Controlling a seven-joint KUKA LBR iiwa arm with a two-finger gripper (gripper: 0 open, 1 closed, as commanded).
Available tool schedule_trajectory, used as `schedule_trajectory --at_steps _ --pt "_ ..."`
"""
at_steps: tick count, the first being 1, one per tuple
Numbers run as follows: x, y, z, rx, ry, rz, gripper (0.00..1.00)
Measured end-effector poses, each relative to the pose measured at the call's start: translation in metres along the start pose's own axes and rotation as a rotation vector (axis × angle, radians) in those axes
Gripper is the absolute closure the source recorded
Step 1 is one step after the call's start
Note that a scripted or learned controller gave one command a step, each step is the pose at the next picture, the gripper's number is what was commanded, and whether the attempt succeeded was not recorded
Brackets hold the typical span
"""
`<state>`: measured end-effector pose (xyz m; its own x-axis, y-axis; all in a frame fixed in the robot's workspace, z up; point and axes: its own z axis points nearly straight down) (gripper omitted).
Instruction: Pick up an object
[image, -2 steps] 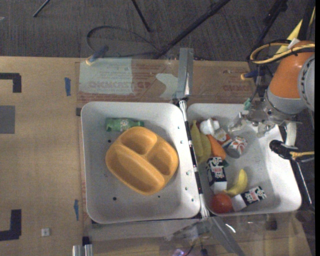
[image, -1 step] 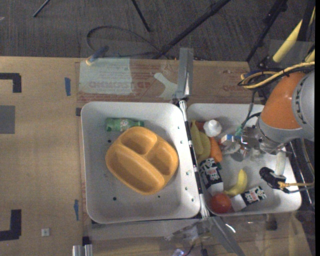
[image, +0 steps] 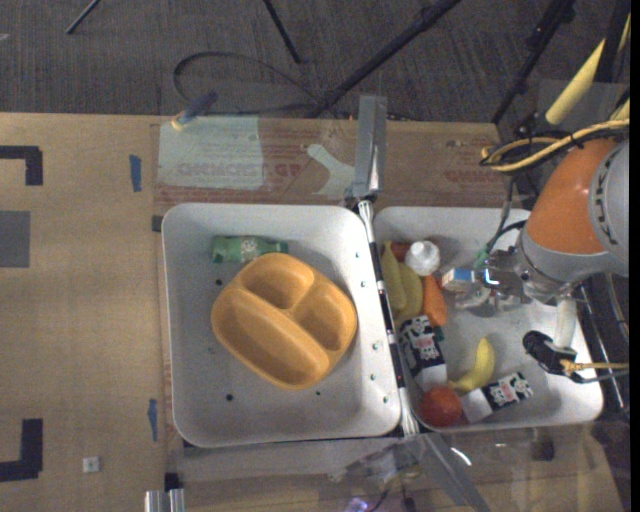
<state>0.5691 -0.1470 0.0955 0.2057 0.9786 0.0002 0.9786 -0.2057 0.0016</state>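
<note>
Two white bins sit side by side; the hand (image: 487, 283) hovers over the right bin (image: 585, 395), right of the bottle (image: 422, 257); its grip state is unclear.

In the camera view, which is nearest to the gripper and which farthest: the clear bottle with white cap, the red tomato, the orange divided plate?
From the gripper:
1. Clear bottle, just to its left in the right bin.
2. Red tomato, at that bin's near edge.
3. Orange divided plate, in the left bin.
</note>
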Motion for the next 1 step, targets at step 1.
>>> schedule_trajectory --at_steps 1 --pt "0.1026 0.001 -0.1353 0.006 -0.001 0.022 1.0"
